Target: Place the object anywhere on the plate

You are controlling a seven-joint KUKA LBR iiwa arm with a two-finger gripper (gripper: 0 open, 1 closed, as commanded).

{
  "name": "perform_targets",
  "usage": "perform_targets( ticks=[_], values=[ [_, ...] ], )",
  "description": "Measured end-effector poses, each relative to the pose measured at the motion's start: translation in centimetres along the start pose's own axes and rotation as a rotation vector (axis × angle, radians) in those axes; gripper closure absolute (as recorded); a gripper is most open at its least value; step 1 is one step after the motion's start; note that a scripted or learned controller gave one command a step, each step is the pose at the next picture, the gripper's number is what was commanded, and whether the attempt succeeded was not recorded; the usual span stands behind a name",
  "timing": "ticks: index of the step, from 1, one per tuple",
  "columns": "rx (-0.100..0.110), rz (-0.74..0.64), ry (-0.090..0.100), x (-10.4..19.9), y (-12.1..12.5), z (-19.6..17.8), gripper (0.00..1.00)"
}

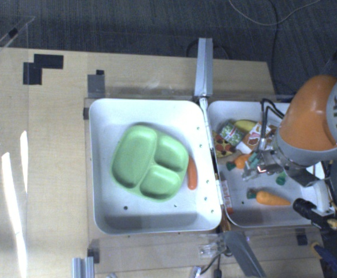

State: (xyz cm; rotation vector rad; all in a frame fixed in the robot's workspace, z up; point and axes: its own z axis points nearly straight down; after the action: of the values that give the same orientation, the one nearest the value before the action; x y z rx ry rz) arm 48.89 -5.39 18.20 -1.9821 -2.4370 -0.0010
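We see the pincer low over the right bin, among toy foods; we cannot tell its opening or any hold. A carrot lies in the left bin, touching the green plate.

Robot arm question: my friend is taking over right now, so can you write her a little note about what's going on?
Pincer: low over the right bin, among the toy food; I cannot tell if it is open or shut, or holding anything.
Green plate: in the left bin, three sections, nothing on it.
One carrot lies in the left bin beside the plate's right edge, not on it.
Another carrot and a pile of toy food sit in the right bin.
Done: nothing on the plate yet.
Left: get an object onto the plate.
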Motion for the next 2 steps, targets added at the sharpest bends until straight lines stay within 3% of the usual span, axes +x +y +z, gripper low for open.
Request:
perform_targets(
  ticks=[1,2],
  values=[
    [-0.001,-0.048,-0.002,-10.2,-2.1,0.3,1.0],
    [-0.001,-0.067,0.0,-5.2,-1.1,8.1,1.0]
  ],
)
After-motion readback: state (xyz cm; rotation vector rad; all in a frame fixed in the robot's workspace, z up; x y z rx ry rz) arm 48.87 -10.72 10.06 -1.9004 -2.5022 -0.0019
